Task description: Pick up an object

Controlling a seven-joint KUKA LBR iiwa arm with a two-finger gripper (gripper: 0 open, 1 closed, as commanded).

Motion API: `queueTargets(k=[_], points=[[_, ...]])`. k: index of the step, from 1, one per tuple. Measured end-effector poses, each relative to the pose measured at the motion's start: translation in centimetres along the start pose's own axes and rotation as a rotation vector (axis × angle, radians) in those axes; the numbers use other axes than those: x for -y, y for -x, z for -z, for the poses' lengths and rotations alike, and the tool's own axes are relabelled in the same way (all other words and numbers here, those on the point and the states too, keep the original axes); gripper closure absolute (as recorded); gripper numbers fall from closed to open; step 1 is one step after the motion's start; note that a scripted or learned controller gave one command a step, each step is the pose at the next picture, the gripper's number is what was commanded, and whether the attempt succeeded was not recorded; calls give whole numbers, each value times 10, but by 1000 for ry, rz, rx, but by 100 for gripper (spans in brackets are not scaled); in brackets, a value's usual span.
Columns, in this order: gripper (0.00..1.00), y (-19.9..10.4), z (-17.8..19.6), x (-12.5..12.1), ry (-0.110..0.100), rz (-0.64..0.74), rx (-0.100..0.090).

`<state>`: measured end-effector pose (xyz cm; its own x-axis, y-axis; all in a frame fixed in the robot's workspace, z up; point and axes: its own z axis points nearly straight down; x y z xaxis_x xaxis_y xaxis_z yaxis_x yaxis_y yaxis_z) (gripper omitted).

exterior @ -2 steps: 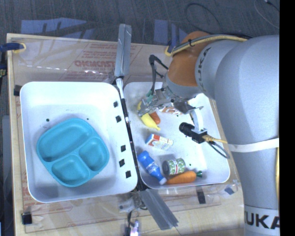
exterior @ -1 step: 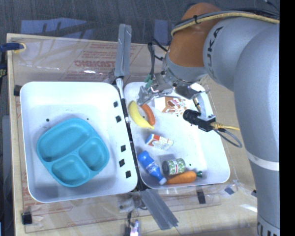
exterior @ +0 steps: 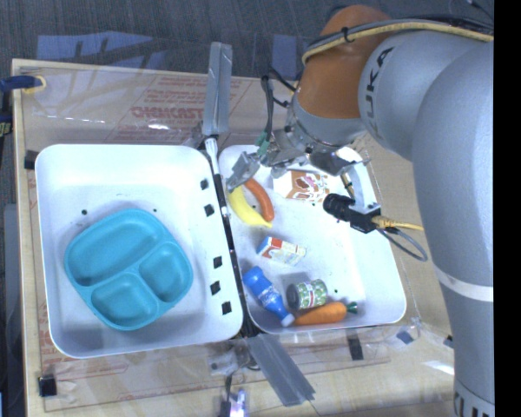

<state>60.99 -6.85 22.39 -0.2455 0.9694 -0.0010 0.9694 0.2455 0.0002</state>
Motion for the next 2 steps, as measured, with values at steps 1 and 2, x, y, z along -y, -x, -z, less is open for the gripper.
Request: queueTargets(k=[1,2], points=[[0,29,-79,21,19,17,11],[0,40,-99,24,-4,22,3]])
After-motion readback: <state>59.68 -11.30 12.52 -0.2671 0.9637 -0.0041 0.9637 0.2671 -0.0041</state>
